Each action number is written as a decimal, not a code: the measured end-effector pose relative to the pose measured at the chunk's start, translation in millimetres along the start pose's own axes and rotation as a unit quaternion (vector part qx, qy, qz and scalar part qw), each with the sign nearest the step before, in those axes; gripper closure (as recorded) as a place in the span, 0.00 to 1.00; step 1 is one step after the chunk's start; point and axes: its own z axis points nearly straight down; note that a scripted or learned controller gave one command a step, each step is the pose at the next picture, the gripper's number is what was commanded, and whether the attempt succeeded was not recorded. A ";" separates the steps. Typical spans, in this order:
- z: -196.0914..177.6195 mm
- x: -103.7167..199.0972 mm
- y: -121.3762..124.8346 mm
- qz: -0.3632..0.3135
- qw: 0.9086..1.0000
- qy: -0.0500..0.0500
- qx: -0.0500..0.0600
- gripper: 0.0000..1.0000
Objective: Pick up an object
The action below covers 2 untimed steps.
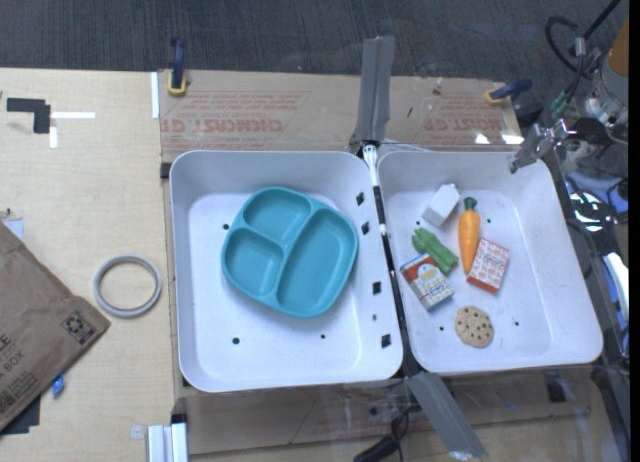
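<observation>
Six small items, carrot (468, 234) among them, lie untouched in my right bin (570, 280); the tool (530, 150) hangs over its far corner, grip state unreadable. Next: descend onto one.

Pale wooden table against a dark carpeted floor.

The table (80, 200) has a light wood-grain top; a sheet of printed cardboard (260, 115) lies flat over its middle, held by a blue clamp (178, 65) at its far left corner. Dark grey carpet (250, 0) runs along the far side. A roll of tape (127, 285) and a brown paper bag (35, 325) rest at the left, under even light.
</observation>
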 end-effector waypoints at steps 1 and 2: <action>-4.1 0.3 0.9 -0.002 1.000 0.000 0.003 1.00; -64.9 90.9 12.1 0.081 0.997 -0.001 0.000 1.00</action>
